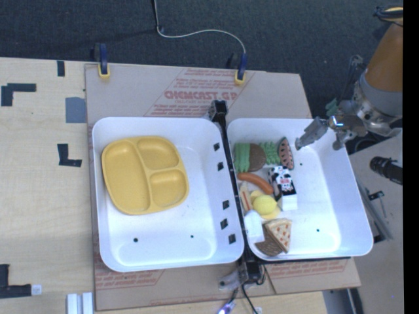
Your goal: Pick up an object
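The right bin (327, 195) holds a cluster of toy foods along its left side: a green piece (242, 156), a brown round piece (256, 156), a watermelon slice (285, 152), an orange sausage (254, 180), a black-and-white carton (283, 180), a yellow lemon (265, 205) and a sandwich wedge (279, 233). My gripper (321, 140) hangs over the bin's upper right part, to the right of the watermelon slice and apart from it. It is open, and nothing sits between its fingers (306, 137).
The left bin (196, 221) carries a yellow divided plate (145, 173). A black divider with clips (226, 175) runs between the bins. Both bins rest on a cardboard sheet (196, 93) held by clamps at the back. A white cable (196, 34) loops behind.
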